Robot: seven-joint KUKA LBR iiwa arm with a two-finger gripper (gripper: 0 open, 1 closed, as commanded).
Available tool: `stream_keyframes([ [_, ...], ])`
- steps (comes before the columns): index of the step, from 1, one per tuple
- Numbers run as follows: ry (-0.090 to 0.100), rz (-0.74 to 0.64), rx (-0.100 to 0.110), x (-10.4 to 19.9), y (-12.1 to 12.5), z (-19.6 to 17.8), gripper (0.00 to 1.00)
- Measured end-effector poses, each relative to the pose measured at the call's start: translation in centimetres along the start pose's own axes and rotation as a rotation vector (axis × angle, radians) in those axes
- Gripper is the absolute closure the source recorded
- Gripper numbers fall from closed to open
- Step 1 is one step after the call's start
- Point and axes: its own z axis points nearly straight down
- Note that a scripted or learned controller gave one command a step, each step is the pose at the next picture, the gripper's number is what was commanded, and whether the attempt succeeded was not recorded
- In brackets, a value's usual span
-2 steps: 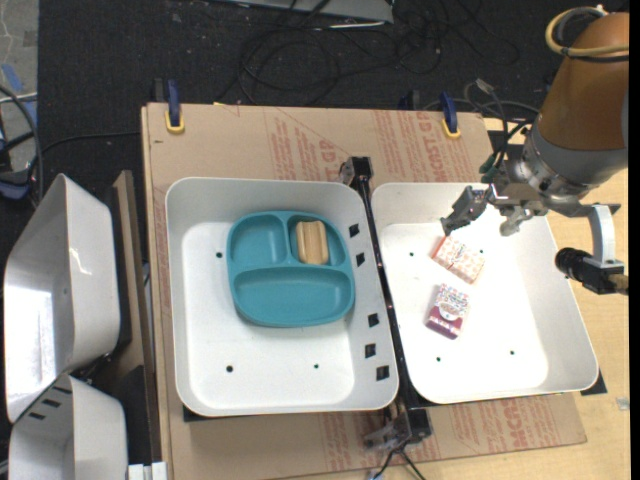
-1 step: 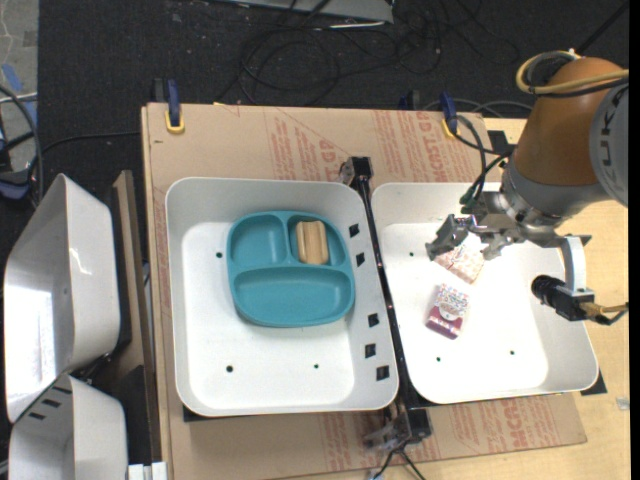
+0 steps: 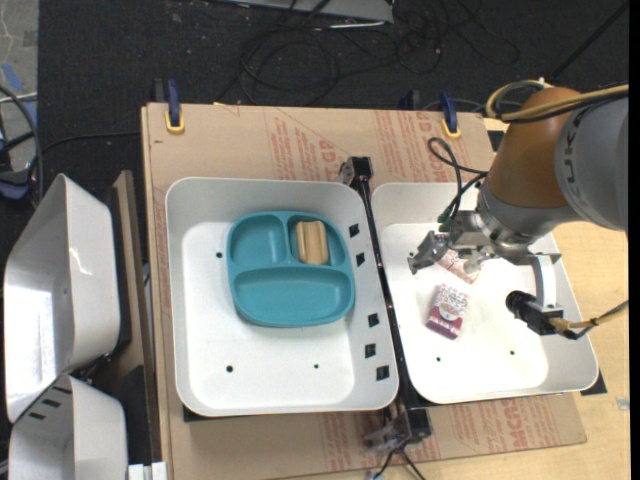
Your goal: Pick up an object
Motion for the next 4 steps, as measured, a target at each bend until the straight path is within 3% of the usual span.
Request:
stream_keyframes([
  [1, 0.0, 0.001, 0.0, 0.1, -0.1, 5.4, 0.0],
  [2, -0.001, 0.003, -0.006, 0.0, 0.1, 4.0, 1.0],
  [4, -0.003, -0.001, -0.012, -0.5, -0.3, -6.9, 1.0],
])
